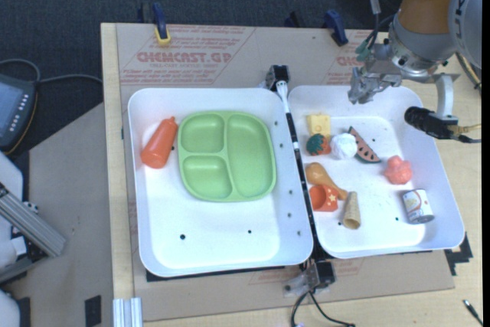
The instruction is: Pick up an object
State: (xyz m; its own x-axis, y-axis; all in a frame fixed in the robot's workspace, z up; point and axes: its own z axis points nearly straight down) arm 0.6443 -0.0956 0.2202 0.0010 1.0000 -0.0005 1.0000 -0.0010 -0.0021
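My gripper (363, 93) hangs over the far edge of the right bin (440, 226), above its back rim, with nothing seen between its fingers. Below it in that bin lie a yellow cheese wedge (319, 124), a green and orange vegetable (316, 143), a white ball (344, 146), a watermelon slice (364, 147), a pink lump (396, 169), a small can (416, 205), an ice-cream cone (351, 209), a tan drumstick (324, 176) and a red piece (323, 198). All of them lie apart from the gripper.
The left bin (153, 233) holds a green divided plate (227, 155) and an orange bottle (159, 142) beside the plate's left side. A black ridge (294, 157) separates the two bins. Clamps (160, 23) sit at the bench's far edge.
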